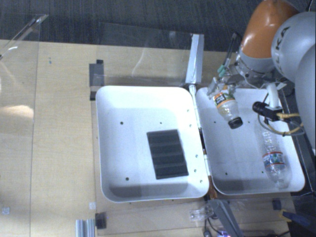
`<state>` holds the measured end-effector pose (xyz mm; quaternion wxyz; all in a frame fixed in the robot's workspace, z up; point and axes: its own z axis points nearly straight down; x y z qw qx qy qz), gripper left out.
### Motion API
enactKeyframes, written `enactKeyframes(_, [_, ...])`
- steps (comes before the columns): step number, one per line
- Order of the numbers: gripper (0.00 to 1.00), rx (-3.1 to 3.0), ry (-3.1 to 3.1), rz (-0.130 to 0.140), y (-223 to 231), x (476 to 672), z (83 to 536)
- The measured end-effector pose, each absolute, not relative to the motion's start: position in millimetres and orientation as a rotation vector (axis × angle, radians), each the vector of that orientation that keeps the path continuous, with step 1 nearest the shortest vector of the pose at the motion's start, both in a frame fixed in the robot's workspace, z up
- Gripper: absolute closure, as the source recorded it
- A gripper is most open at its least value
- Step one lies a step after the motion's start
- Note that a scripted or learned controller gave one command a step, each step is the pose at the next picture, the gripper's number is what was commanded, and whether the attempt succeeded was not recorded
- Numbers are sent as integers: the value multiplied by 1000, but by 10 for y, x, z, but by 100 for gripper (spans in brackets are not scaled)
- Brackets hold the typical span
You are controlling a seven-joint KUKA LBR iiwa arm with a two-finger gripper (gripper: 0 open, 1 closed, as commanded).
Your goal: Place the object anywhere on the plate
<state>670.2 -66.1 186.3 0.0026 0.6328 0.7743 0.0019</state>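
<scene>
Two-finger gripper [220, 86] pinching clear plastic bottle with black cap [227, 107] over right white bin [247, 181]; dark ridged rectangular plate [167, 154] in left white bin [113, 132]; pale wood bench [49, 147].

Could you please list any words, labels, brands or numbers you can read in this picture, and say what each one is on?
No text is legible.
Held bottle, between the fingers of the gripper: an orange and white label band, print too blurred to read.
Second bottle, lying in the right bin: a dark label with red and blue patches, too small to read.
Grey arm: a dark mark at the picture's edge, cut off, unreadable.
Dark plate: no markings.
</scene>
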Motion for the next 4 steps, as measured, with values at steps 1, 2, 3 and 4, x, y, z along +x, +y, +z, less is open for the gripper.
enactKeyframes(1, [100, 1381, 2815, 7, -204, 6320, 2225])
enactKeyframes(2, [100, 1191, 2901, 6, 222, 5558, 2609])
enactKeyframes(3, [100, 628, 3070, 8, 1148, 5261, 2940])
enactKeyframes(4, [100, 633, 3063, 15, 1153, 5279, 3054])
